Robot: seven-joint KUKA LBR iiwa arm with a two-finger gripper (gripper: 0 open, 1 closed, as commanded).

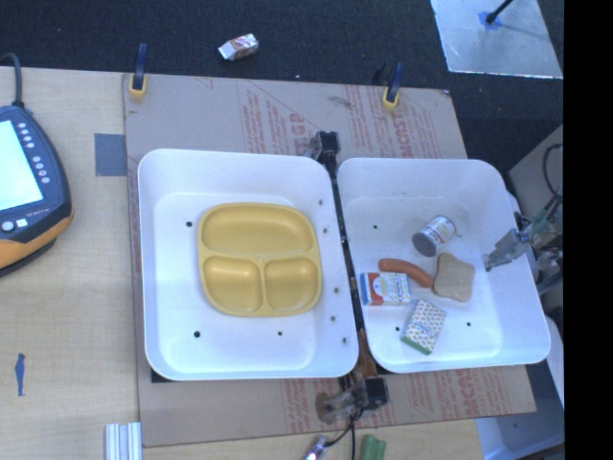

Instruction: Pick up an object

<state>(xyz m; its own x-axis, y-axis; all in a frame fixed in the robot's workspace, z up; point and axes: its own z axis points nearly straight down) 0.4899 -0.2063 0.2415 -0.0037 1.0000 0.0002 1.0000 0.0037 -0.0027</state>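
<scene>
Hovering my hand (503, 252) at the right bin's (522, 338) edge, grip state unclear, I eye the small can (434, 235) mid-bin: light, rigid, slippery, best pinched across its sides.

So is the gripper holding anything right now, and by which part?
Nothing is held. The gripper sits at the right bin's right edge, apart from the can, sausage and sponge.

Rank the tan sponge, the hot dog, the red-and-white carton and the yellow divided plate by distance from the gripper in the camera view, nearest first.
From the gripper at the right bin's right edge:
1. Tan sponge, just to its left.
2. Hot dog, mid-bin.
3. Red-and-white carton, by the bin's left wall.
4. Yellow divided plate, in the left bin.
</scene>
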